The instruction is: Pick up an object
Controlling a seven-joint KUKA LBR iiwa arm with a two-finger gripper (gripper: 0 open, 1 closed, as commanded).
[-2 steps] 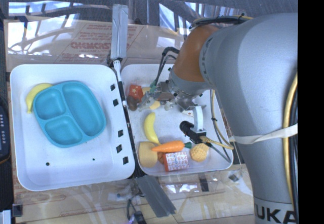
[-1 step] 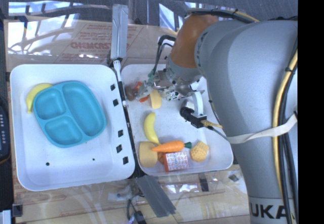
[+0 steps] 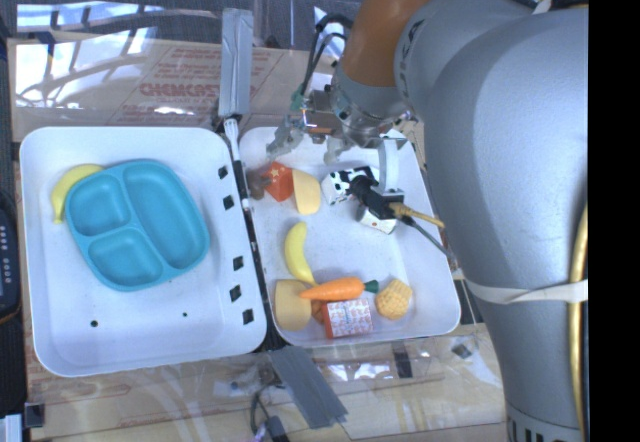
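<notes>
My gripper [image 3: 318, 138] hangs over the far end of the right bin [image 3: 430, 260], below the orange wrist band. Just beneath and in front of it lie a red and brown toy [image 3: 274, 182], a cream wedge [image 3: 307, 193] and a black-and-white cow toy [image 3: 352, 186]. Nothing shows between the gripper's parts. Nearer the front of that bin lie a small yellow banana [image 3: 296, 252], a carrot [image 3: 335, 288], a yellow cheese piece [image 3: 290, 305], a corn cob [image 3: 393, 298] and a red patterned box [image 3: 350, 318].
The left bin [image 3: 60, 330] holds a blue divided plate [image 3: 135, 222] with a yellow banana [image 3: 68, 186] tucked at its left edge. The grey arm covers the right side of the view. A cardboard sheet [image 3: 150, 80] lies behind the bins.
</notes>
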